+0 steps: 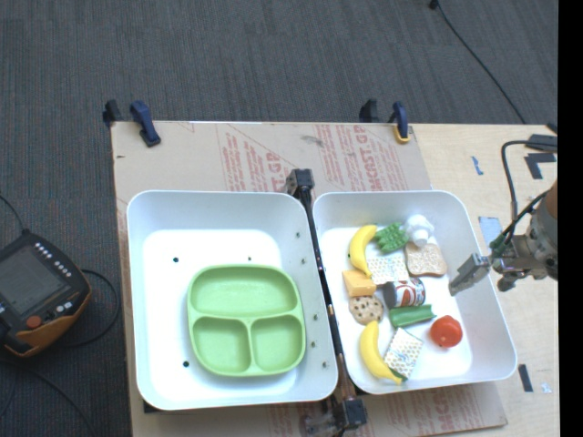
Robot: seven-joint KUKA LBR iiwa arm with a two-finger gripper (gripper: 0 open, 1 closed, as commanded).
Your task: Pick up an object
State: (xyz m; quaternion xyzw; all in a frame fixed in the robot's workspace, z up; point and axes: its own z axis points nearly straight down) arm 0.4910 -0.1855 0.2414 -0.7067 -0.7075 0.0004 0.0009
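Camera view: the gripper (pixel 466 275) hangs at the right bin's (pixel 496 358) right edge, over bare floor; whether it is released or clenched cannot be told, and nothing is seen in it. Nearest pickable item is the tomato (pixel 445 331), near the bin's front-right corner, just beside a green pod (pixel 412 316). Recommended: descend centred on the tomato, clear of the wall and the pod.
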